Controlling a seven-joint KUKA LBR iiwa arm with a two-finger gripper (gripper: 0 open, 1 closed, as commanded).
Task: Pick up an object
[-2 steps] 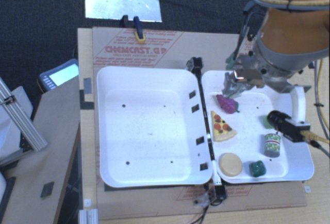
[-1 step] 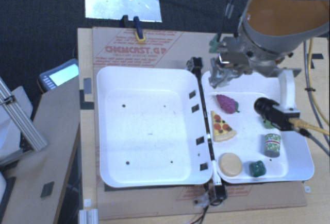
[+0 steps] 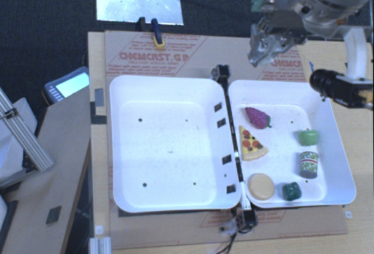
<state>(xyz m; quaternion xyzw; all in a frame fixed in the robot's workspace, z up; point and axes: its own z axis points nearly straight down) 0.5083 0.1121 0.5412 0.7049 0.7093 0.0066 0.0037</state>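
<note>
In the camera view, two shallow white bins are sitting side by side on a bench covered with printed cardboard. The left bin [image 3: 160,145] is lying beside the right bin [image 3: 333,148], their inner rims meeting along a dark strip of clips running down the middle.

All the loose objects are lying in the right bin. A purple bunch of grapes [image 3: 257,117] is resting near the bin's far left part, and a toy pizza slice [image 3: 252,144] is lying just in front of it, close to the dividing rim. A round tan cookie-like disc [image 3: 261,186] is sitting at the near left corner, with a dark green block [image 3: 291,191] just to its right. A small printed can [image 3: 308,164] is standing upright near the right wall, and a green apple [image 3: 308,137] is sitting just behind it. None of these pieces is touching another.

The grey arm is reaching in from the upper right, its orange band showing at the top edge. The gripper [image 3: 264,51] is hanging over the cardboard beyond the far rim of the right bin, well apart from every object. Nothing is lying between its fingers; its tip is looking narrow and pinched together, though at this slant and blur I cannot tell for certain.
</note>
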